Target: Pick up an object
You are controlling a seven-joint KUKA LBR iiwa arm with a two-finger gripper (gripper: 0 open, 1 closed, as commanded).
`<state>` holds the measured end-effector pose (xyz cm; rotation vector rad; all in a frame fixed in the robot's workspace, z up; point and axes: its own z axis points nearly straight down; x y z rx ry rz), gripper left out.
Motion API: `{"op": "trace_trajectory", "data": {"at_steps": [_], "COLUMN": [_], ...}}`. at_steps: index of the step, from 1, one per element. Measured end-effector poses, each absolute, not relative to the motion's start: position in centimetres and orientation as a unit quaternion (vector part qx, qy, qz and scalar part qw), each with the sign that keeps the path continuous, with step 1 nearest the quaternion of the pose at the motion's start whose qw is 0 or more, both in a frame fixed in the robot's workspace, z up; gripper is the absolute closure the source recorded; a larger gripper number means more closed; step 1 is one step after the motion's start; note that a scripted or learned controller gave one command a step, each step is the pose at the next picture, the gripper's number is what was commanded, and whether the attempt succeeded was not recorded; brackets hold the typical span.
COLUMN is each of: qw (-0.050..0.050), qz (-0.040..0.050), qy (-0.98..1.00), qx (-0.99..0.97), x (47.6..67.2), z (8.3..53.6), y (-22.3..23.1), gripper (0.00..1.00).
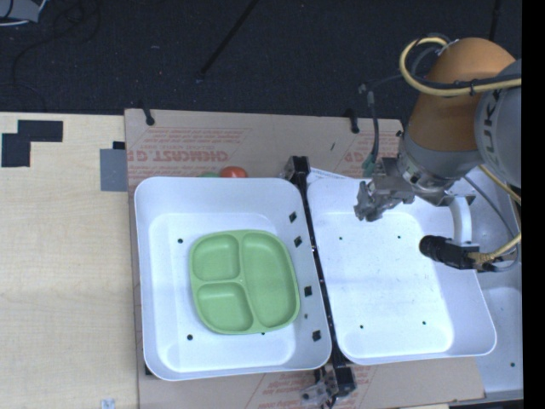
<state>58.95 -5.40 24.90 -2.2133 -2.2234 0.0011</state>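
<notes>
A light green divided plate [243, 280] with three compartments lies flat in the middle of the left white bin [162, 228]. My gripper [371, 209] hangs over the back of the right white bin [477, 331], near its far wall and well to the right of the plate. Nothing shows between or under its tips. A small red and green object [232, 173] peeks out behind the left bin's far wall, on the cardboard.
A black divider rail [308, 254] with clips runs between the two bins. A black cylindrical part [444, 250] and cables hang off the arm over the right bin's right side. Brown cardboard [255, 143] lies under both bins.
</notes>
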Motion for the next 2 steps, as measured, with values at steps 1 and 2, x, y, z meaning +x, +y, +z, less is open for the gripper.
{"op": "trace_trajectory", "data": {"at_steps": [1, 2], "qw": [0.002, 0.003], "qz": [0.0012, 0.0012], "qy": [-0.708, -0.709], "qx": [-0.706, -0.706], "x": [58.9, 57.9], "z": [23.5, 22.8], "y": [0.1, 6.0], "gripper": [1.0, 1.0]}}
